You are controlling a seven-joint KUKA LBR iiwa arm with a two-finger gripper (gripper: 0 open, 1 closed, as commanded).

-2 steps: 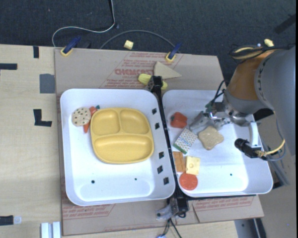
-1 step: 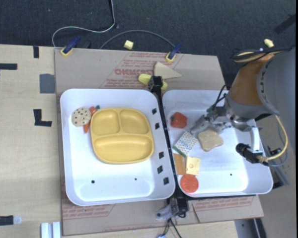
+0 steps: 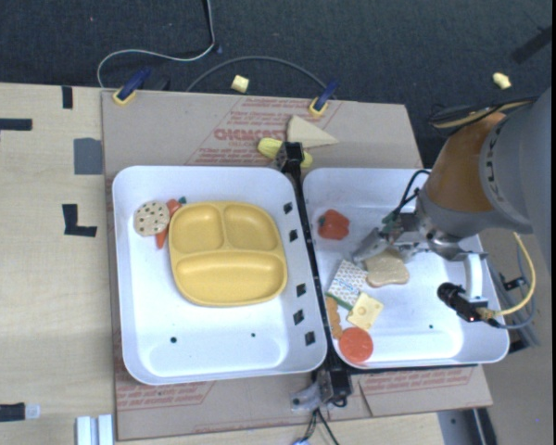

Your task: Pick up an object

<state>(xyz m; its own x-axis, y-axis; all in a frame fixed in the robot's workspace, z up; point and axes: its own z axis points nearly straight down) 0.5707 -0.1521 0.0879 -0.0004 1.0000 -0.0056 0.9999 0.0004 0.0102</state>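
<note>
Claw (image 3: 386,239) in right bin (image 3: 445,336), grip state unclear; tan bread slice (image 3: 387,271) just below; left bin (image 3: 139,341) holds yellow tray (image 3: 228,253).

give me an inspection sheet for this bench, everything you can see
surface: cardboard sheet on a wooden bench, bearing a left bin and a right bin side by side
job's things: right bin holds a red piece, tan slice, checked packet, cheese square, red disc
clutter: left bin holds a yellow divided plate, with a cookie beside its left edge; a wedge lies on the cardboard behind the bins
grippers: gripper low in the right bin, next to the tan slice; grasp cannot be told
cables: cable loops behind the bench; wires at the arm's wrist
surroundings: dark carpet behind
</note>
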